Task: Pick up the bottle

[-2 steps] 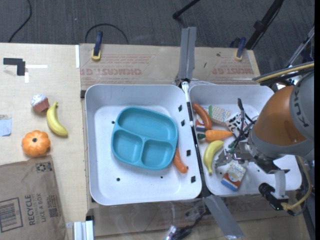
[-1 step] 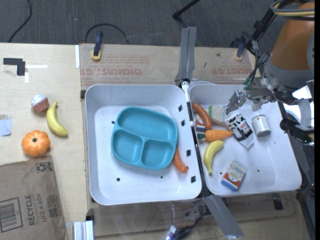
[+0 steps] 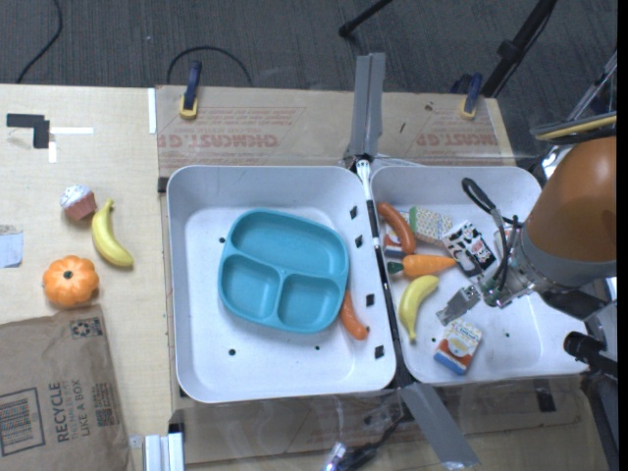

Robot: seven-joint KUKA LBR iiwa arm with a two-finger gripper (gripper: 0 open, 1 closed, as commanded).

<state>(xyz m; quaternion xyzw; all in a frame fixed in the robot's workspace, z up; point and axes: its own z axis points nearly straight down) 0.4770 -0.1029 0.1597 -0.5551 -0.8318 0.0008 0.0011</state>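
Currently the hand [image 3: 497, 288] is low over the right bin [image 3: 520, 361], near the middle of it, under the grey wrist and the orange band of the arm [image 3: 587, 204]. Cables and the wrist body mask it, so I cannot tell whether it is open or closed. Nothing can be seen gripped in it.

Just beside the hand, toward the bin's centre, lies a small grey piece [image 3: 458, 305]. I cannot tell whether it is a loose object or part of the tooling.

Up and left of the hand, close by but apparently not in it, lies a small black-and-white labelled item [image 3: 471, 247]. I take this to be the bottle, though the shape is too small to be sure. It rests on the bin floor between a green-and-white packet [image 3: 429, 222] and the hand.

Further out in the same bin:
- a carrot [image 3: 428, 263]
- a yellow banana [image 3: 416, 304]
- a small orange-and-blue carton [image 3: 458, 347]
- a red sausage [image 3: 394, 227] along the left wall

The left bin [image 3: 191, 292] holds a blue divided plate [image 3: 285, 278] with an orange piece [image 3: 354, 318] at the plate's lower right edge. Out on the bench [image 3: 128, 165] sit a second banana [image 3: 110, 235], a pumpkin [image 3: 71, 282] and a cupcake [image 3: 77, 202].

Progress, as judged: the approach is made and the hand is in the right bin near the target. No grasp is confirmed and no lift is shown. Securing and raising the bottle are left.
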